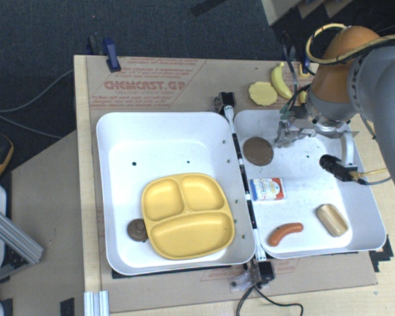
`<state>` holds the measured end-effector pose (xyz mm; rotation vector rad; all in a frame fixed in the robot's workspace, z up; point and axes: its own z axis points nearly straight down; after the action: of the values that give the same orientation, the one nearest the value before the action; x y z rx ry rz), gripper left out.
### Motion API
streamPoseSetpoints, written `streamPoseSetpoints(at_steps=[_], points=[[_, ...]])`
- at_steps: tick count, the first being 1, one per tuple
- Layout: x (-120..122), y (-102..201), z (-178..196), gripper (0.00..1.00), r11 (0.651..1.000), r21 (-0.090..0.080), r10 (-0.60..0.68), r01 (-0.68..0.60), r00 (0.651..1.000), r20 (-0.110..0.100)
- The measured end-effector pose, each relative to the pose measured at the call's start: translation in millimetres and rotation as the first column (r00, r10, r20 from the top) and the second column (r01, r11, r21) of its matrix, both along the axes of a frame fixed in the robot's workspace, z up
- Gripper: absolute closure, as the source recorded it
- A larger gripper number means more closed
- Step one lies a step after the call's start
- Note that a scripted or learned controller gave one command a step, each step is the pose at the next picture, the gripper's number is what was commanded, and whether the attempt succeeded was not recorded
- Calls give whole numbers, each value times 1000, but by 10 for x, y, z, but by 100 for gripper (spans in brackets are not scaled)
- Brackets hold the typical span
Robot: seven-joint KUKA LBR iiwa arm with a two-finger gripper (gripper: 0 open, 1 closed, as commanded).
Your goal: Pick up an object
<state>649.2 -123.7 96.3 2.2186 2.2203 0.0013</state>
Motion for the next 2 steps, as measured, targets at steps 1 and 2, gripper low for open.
streamPoseSetpoints(at_steps=[1, 2], points=[[-740, 708, 943, 100, 1000, 6, 5, -5, 1000, 0], [-730, 661, 883, 0, 1000, 2, -1, 1, 1000, -4]])
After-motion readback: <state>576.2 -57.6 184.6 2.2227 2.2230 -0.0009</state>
